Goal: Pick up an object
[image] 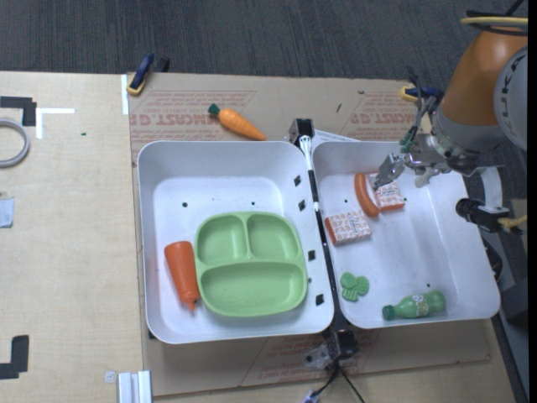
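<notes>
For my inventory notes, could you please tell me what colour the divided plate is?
Light green; the plate shows best in the camera view, in the left bin.

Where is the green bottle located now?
The green bottle lies on its side in the right bin, near its front edge, right of the small green leafy toy.

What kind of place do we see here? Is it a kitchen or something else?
Probably a robot test bench in a lab, not a kitchen. Two white bins sit clamped on cardboard, the food is toys, such as a carrot and a green divided plate, and a robot arm reaches in.
</notes>
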`<state>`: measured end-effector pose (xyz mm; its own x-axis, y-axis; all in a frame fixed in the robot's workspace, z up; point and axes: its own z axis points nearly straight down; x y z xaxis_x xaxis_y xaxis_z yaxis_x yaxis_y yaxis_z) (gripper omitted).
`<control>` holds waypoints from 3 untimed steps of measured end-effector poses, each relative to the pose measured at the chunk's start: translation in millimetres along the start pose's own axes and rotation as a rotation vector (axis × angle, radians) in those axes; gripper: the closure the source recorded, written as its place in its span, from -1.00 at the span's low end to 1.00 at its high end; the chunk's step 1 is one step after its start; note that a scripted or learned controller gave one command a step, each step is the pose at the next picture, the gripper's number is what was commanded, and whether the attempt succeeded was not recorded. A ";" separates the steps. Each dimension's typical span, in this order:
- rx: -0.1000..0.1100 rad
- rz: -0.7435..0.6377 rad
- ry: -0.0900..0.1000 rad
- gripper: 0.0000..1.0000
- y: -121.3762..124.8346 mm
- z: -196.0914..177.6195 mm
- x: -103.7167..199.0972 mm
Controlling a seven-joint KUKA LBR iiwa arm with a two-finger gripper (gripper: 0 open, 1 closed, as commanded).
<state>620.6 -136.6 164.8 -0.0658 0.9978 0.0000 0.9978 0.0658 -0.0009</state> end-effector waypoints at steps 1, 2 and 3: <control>-0.006 -0.198 -0.004 -1.00 3.7 66.9 23.7; -0.016 -0.196 -0.011 1.00 5.8 55.7 21.6; -0.016 -0.197 -0.011 -1.00 5.7 55.7 21.7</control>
<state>624.9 -114.7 109.0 -0.2593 0.9657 -0.0127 0.9657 0.2595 0.0136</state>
